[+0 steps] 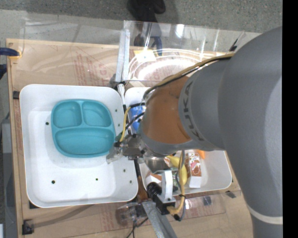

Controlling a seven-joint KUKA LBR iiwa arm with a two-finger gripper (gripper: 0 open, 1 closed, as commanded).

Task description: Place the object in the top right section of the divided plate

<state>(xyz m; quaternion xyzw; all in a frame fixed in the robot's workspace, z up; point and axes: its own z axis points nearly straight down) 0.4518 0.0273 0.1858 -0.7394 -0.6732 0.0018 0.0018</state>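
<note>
Two white bins sit side by side, and the gripper [121, 151] hangs low over the seam between them, at the end of the grey arm [238, 98] below its orange band [164, 118]. Whether it is released or clenched cannot be told, since the wrist hides most of it; nothing can be seen held in it. Just beside the gripper, toward the view's left, lies the teal divided plate [83, 128] in the left bin [64, 182], its near rim almost under the tool. Behind the gripper, the arm covers much of the right bin [219, 176]. A red-and-white packet [193, 166], a yellow item [181, 172] and a blue item [135, 114] peek out there. Which is the task's object is unclear.
</note>
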